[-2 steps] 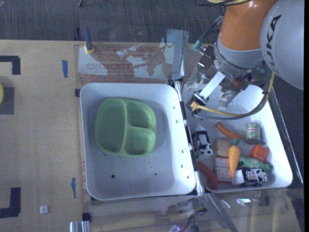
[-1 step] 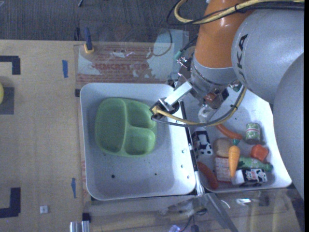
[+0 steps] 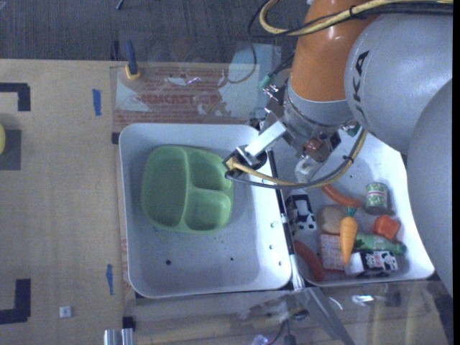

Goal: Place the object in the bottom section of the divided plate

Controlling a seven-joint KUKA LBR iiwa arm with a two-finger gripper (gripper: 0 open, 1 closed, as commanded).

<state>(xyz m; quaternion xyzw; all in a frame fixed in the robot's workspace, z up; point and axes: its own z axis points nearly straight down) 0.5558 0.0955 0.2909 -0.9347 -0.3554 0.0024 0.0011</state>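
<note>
A green divided plate (image 3: 185, 189) lies in the left white bin (image 3: 144, 264), with one long section on its left and two smaller ones on its right. Nothing lies in any section. The arm reaches in from the upper right, and my gripper (image 3: 307, 165) hangs over the near-left part of the right bin (image 3: 402, 164), just right of the wall between the bins. The wrist largely covers it, and I see no object between its fingers. Toy foods lie below it in the right bin.
The right bin holds a carrot (image 3: 347, 237), a green can (image 3: 375, 197), an orange pepper (image 3: 387, 226), a black-and-white cow toy (image 3: 302, 213), a red sausage (image 3: 309, 260), a bread piece (image 3: 332, 218) and a cow-patterned carton (image 3: 379, 261).
</note>
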